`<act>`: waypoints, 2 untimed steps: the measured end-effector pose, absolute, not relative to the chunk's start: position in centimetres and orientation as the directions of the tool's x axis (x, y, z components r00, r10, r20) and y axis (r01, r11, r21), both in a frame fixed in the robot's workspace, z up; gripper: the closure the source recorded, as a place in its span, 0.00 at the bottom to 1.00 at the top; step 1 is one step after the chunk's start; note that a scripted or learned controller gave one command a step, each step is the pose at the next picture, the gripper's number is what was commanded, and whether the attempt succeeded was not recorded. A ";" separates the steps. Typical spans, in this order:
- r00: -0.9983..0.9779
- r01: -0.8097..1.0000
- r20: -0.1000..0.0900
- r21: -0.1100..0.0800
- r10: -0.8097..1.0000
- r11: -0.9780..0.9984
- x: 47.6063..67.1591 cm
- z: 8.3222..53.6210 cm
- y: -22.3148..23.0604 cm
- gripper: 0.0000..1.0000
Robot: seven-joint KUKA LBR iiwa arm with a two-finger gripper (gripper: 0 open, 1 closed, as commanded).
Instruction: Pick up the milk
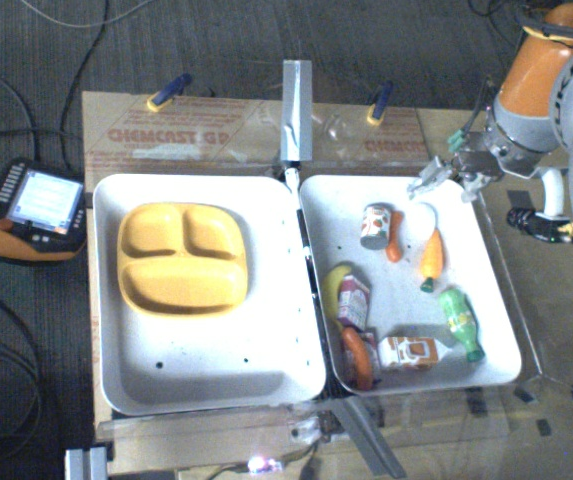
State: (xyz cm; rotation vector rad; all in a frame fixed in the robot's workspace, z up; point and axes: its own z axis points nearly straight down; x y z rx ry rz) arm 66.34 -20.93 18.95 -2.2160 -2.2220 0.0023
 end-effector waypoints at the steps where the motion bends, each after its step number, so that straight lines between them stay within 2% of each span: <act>1: -0.139 0.990 -0.003 -0.004 0.990 0.139 64.1 22.5 -19.9 0.00; 2: 0.262 0.965 -0.004 -0.004 0.965 -0.262 65.2 22.4 -20.2 0.00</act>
